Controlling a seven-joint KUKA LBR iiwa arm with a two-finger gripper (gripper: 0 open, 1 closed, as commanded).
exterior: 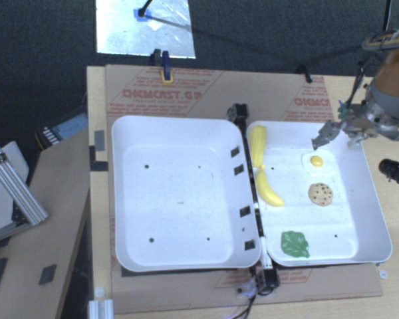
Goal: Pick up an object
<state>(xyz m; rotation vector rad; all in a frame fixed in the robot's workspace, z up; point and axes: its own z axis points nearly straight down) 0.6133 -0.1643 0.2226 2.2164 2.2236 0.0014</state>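
In the right bin (372, 198) a smooth yellow banana (261, 165) lies lengthwise against the divider, curved tip pointing toward the camera, while the gripper (319, 141) hovers beside a fried egg (315, 161), jaws indiscernible.

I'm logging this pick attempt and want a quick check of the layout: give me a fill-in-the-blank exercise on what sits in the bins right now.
1. All four objects lie in the ____ shallow white bin.
2. The long yellow banana lies along that bin's ____ wall.
3. The round brown cookie lies just below the white fried egg with a ____ yolk.
4. The crumpled ____ leaf lies nearest the bin's bottom edge.

Missing words: right; left; yellow; green
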